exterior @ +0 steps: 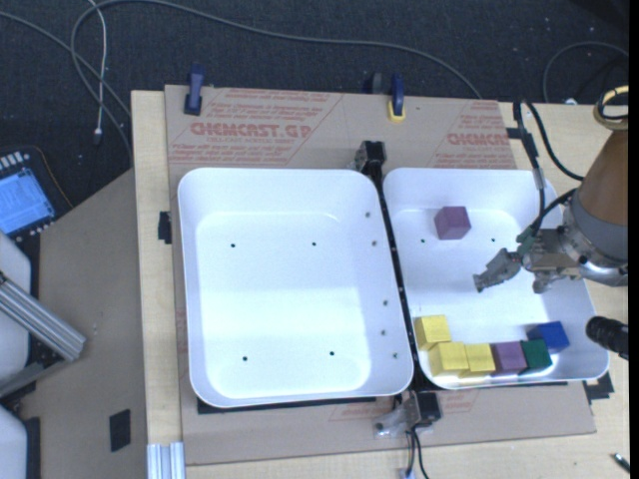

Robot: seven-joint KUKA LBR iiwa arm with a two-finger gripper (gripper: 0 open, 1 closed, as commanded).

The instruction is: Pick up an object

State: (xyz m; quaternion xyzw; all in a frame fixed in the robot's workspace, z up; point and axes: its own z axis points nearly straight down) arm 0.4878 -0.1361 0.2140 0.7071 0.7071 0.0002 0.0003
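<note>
Hand (514, 272) low, fingers spread, empty

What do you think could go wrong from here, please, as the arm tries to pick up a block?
The claw hovers over bare floor of the right bin, between the lone purple block and the row of blocks; closing here would likely grab nothing. The row is packed against the near wall, so fingers may not fit.

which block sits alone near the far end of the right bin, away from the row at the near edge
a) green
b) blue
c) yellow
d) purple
d: the purple block sits alone in the right bin, while the yellow, green and blue ones crowd its near edge.
</note>
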